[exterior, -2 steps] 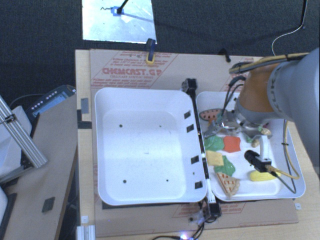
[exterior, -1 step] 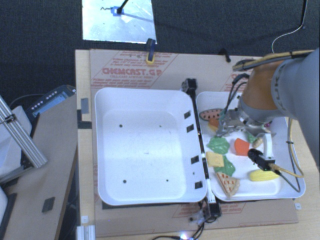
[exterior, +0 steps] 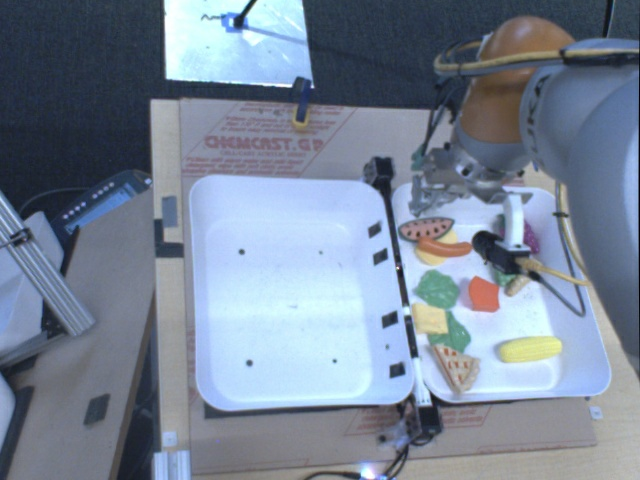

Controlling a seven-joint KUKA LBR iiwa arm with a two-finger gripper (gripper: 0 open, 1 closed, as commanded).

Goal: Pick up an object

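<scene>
Camera view shows you the hand (exterior: 432,200), grip state unclear, just above the watermelon slice (exterior: 426,230) in the right bin (exterior: 585,363).

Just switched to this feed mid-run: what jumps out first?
The grey arm with its orange band fills the upper right, its gripper low over the right bin's far corner. That bin holds a heap of toy food, including a yellow corn cob and a watermelon slice.

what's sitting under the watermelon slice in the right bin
The watermelon slice lies partly on a yellow piece with a red-orange sausage across it. How far that yellow piece runs beneath is covered.
</scene>
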